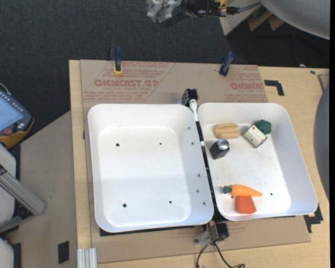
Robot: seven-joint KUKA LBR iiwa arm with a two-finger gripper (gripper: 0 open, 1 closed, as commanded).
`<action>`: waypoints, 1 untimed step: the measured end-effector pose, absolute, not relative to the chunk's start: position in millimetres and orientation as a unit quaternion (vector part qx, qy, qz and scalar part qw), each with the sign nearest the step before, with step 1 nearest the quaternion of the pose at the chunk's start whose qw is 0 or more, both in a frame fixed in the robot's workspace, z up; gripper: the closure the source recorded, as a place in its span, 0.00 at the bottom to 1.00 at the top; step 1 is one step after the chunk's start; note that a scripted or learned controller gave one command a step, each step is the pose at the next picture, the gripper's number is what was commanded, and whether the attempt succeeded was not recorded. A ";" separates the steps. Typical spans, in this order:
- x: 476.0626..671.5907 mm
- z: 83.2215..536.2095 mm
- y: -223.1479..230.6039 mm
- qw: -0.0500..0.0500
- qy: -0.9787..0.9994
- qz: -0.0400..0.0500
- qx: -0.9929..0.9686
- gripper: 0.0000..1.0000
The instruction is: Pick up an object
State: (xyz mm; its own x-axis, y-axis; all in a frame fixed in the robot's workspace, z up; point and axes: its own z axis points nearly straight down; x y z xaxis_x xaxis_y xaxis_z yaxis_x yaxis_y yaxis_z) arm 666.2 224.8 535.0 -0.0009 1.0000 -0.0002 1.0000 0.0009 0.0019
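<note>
Camera view showed all the objects in the right bin [298,172]: a carrot [245,191] over an orange block [246,205] near the front, a dark cylinder [220,148], a tan block [227,131], and a white block [255,136] touching a green piece [263,125]. Nothing was picked yet. The gripper [161,9] hung far above the bins, its state unclear. Next, I judged, it needed to descend over one object.
</note>
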 end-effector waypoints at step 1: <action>666.0 529.8 224.5 0.000 0.707 -0.001 0.707 1.00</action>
